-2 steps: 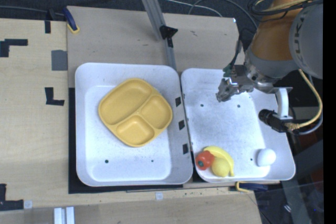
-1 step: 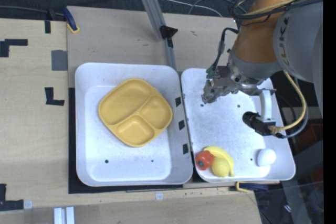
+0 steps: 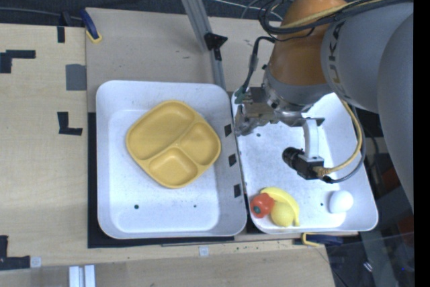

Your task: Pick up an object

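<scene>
1. Your landmark here is the yellow divided plate (image 3: pixel 173 143), sitting alone in the left bin (image 3: pixel 114 212).
2. The gripper (image 3: pixel 243 123) hangs just right of that plate, across the seam, over the upper left corner of the right bin (image 3: pixel 359 212). You can't tell from this angle how the gripper is set, and nothing is visibly held in it.
3. Stuff you could grab: a red tomato-looking thing (image 3: pixel 261 206), a banana (image 3: pixel 281 197) and a lemon (image 3: pixel 284 214), all bunched up touching each other, right of the plate and lower.
4. A white egg (image 3: pixel 340 201) lies farther right of the plate, apart from that bunch.
</scene>
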